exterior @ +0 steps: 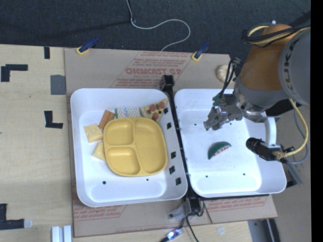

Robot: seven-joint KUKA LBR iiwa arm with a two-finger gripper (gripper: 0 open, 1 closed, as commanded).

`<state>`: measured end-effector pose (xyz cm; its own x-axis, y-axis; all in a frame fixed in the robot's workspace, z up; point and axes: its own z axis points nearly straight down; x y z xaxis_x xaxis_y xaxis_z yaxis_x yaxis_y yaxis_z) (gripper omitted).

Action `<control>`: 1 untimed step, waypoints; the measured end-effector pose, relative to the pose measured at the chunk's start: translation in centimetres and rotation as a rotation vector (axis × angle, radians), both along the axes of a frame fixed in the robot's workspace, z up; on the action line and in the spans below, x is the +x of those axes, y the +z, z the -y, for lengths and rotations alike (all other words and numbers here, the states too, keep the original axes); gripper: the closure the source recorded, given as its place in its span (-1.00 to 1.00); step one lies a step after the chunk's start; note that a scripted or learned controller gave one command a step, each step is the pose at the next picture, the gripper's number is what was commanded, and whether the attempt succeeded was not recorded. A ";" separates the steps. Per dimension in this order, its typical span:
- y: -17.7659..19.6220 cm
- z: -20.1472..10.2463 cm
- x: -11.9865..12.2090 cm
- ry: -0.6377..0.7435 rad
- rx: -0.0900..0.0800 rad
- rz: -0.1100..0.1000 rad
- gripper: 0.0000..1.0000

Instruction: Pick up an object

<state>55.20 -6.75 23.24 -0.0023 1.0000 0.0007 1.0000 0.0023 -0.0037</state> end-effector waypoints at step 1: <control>0.3 -3.4 -4.0 0.001 0.000 -0.001 1.00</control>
